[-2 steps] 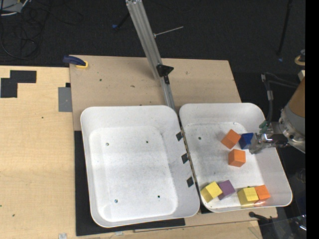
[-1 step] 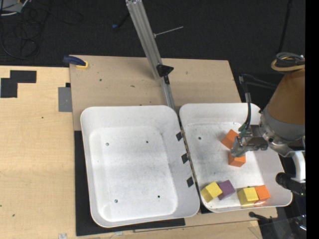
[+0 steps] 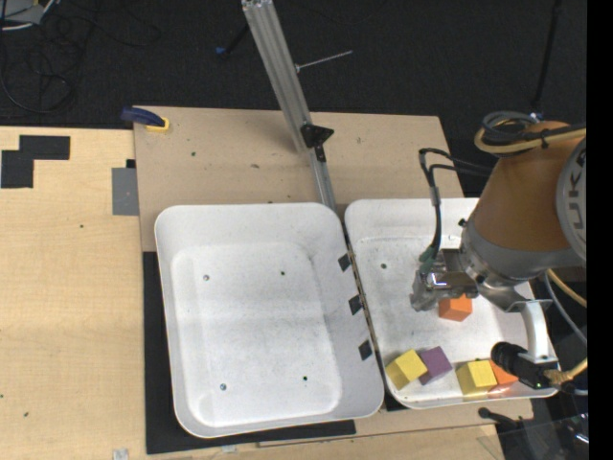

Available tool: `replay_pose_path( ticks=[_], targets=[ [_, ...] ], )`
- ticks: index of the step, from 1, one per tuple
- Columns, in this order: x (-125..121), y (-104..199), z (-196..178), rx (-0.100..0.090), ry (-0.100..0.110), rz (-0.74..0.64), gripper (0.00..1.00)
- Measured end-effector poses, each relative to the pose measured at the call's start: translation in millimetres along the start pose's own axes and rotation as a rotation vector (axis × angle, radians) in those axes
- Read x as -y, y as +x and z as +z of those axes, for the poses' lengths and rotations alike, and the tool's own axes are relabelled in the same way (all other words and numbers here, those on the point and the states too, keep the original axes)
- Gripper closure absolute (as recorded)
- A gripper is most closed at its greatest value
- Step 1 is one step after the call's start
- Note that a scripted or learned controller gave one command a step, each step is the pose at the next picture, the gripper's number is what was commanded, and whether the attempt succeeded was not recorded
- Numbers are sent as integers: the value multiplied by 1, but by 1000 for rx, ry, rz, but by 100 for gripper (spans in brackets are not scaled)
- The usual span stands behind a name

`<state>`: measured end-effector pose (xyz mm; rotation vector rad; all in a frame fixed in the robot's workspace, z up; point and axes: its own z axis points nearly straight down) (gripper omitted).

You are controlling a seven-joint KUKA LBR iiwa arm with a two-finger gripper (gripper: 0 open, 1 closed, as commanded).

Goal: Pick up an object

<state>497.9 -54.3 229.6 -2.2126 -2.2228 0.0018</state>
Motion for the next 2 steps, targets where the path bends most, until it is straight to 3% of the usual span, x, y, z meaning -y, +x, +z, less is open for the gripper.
replay_pose_path(
  ticks=[2],
  targets=[
    [-16,113,11,1,-1,-1,100]
  ],
)
